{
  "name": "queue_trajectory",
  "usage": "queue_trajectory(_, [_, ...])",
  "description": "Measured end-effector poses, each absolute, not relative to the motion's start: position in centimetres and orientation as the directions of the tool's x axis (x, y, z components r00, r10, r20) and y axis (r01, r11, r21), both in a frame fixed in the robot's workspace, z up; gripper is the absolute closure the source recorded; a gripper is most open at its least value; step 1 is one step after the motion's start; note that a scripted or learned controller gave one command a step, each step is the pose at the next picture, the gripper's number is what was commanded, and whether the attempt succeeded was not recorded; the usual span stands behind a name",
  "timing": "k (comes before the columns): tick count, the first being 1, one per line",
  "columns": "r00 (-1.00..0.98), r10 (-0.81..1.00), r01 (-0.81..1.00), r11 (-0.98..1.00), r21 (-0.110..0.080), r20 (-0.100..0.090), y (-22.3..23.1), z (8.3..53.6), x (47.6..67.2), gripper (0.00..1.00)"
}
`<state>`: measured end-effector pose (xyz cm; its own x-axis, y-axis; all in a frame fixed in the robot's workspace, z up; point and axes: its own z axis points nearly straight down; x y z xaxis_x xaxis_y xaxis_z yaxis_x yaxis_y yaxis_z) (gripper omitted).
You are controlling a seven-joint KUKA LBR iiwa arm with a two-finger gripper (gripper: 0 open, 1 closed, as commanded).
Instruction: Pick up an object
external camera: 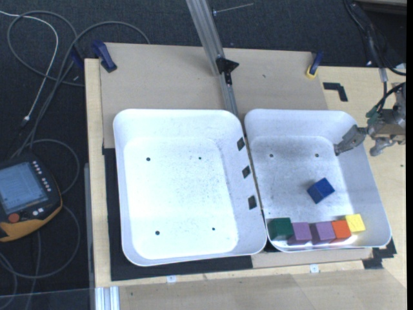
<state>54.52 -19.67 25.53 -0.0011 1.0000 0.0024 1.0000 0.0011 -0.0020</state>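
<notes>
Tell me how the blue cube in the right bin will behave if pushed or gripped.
The blue cube looks rigid with flat faces, so it should slide rather than roll. It sits alone, apart from the row of blocks along the near wall, so a push probably moves only it. Small size suggests it is light.

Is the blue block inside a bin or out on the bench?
Inside. The blue block sits on the floor of the right bin, apart from the row of blocks along its near wall.
</notes>
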Motion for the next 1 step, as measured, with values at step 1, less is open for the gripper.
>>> queue_trajectory(1, [0.001,1.000,1.000,-0.001,-0.010,0.005,-18.89,10.86,51.10,0.00])
